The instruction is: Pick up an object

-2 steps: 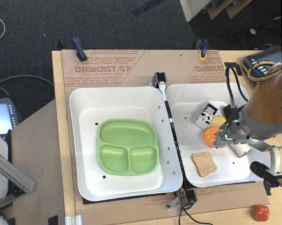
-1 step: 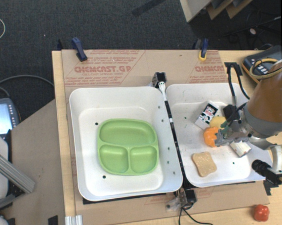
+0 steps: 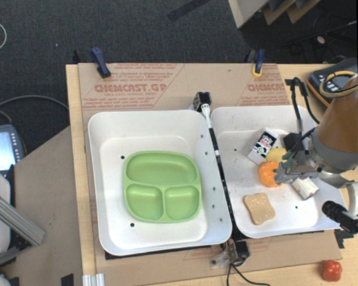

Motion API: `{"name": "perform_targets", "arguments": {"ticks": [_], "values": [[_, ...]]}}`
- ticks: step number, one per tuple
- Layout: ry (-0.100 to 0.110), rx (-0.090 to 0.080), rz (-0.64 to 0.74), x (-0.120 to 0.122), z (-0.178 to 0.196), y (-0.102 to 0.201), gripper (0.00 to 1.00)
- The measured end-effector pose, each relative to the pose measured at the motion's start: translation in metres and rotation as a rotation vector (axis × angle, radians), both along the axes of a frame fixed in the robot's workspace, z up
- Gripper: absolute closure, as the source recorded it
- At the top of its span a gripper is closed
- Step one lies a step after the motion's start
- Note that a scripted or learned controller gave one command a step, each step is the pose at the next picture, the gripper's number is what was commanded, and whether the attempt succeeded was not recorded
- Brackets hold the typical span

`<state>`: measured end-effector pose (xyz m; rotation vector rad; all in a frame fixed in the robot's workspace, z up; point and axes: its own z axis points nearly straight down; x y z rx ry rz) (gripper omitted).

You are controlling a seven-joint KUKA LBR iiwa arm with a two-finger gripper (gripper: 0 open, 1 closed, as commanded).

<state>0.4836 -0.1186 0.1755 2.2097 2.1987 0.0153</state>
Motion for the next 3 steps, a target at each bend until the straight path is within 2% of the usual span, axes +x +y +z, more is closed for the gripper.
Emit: {"name": "perform_targets", "arguments": {"ticks": [2, 3], "values": [[-0.004, -0.002, 0.001, 0.001, 0.020, 0.000, 1.00], [-0.015, 0.002, 0.006, 0.115, -0.066, -0.005, 1.00]]}}
